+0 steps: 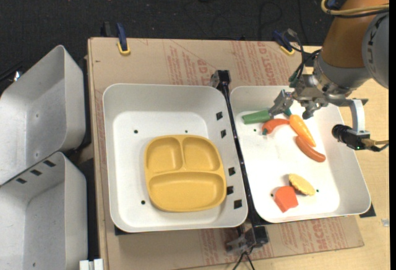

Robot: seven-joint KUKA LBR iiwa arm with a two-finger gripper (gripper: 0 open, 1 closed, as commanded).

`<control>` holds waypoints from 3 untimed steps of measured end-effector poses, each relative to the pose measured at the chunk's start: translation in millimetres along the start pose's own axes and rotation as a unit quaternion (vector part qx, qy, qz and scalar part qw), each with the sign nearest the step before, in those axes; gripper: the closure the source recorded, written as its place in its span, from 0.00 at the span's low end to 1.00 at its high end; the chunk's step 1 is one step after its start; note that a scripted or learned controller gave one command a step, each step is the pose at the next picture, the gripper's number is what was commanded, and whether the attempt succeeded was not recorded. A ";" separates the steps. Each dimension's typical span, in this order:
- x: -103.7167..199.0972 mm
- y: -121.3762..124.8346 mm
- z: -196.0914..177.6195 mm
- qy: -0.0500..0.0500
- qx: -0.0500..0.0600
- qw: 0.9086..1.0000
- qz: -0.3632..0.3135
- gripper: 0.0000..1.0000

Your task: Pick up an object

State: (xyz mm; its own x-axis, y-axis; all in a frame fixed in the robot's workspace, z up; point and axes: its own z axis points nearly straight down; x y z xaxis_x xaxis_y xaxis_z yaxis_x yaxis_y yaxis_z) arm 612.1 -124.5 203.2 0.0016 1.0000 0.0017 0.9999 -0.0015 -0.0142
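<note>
The right bin (346, 200) holds several toy foods. A green stick (253, 117) and a red pepper-like piece (276, 124) lie at its upper left. An orange carrot (301, 128) and an orange-red sausage (310, 150) lie in the middle. A yellow slice (302, 184) rests beside an orange block (285, 198) near the front. My gripper (296, 105) hovers over the bin's upper part, just above the red piece and the carrot. Its fingers (279, 103) are spread apart with nothing between them.
The left bin (120, 139) holds a yellow divided plate (184, 172). A black divider (232, 139) runs between the bins. Two white tubs (37, 139) stand off the bench at the left. A cable and black fitting (349, 134) hang at the arm's right.
</note>
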 end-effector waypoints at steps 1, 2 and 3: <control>0.3 2.8 -8.4 -0.001 -0.007 1.000 -0.001 0.00; 3.2 -6.6 49.3 -0.001 -0.004 1.000 0.000 0.00; 13.4 -3.7 101.0 -0.001 -0.006 1.000 -0.002 0.00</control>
State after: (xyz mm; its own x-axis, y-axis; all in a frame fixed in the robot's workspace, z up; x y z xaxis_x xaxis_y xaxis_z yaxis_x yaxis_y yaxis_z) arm 606.9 -111.0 102.2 -0.0024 1.0000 0.0005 1.0000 0.0024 -0.0030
